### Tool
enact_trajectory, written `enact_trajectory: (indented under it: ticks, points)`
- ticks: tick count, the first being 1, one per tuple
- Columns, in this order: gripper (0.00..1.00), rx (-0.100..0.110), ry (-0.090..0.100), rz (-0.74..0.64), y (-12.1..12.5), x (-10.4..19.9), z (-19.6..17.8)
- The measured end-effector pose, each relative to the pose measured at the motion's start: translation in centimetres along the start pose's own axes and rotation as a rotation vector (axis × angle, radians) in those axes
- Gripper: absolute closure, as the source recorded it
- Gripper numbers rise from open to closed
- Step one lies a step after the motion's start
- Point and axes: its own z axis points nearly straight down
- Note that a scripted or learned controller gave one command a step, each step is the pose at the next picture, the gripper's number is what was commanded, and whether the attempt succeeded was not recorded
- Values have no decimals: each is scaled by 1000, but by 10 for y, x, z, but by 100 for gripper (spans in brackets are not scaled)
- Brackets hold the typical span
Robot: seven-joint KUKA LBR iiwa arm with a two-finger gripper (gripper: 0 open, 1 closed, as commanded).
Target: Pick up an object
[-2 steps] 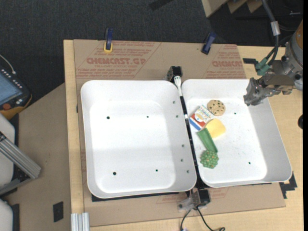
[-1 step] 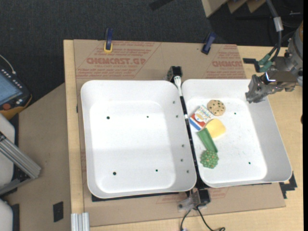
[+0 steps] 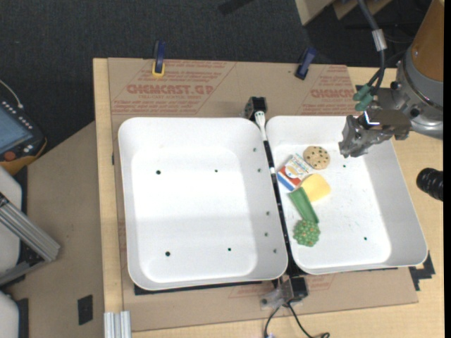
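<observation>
White right bin point(image 3: 394, 210) holds cookie point(image 3: 316, 157), packet point(image 3: 294, 172), yellow block point(image 3: 316, 187), broccoli point(image 3: 305, 224); jaws' state unclear.

My gripper point(image 3: 350, 148) hangs over the far part of the right bin point(image 3: 394, 255), just right of the round cookie point(image 3: 317, 157). Toward the bin's left wall lie a small red, white and blue packet point(image 3: 292, 172), a yellow block point(image 3: 316, 187), and a green vegetable piece point(image 3: 305, 220). The left bin point(image 3: 141, 189) sits beside it, their rims touching.
</observation>
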Motion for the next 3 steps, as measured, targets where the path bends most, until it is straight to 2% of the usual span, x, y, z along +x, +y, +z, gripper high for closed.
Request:
enact_trajectory:
  ticks: [1, 2, 3]
  points:
    - [100, 19, 0, 7, -2, -28, 225]
    - [100, -13, 0, -3, 36, 14, 118]
    - [100, -2, -1, 3, 34, 11, 113]
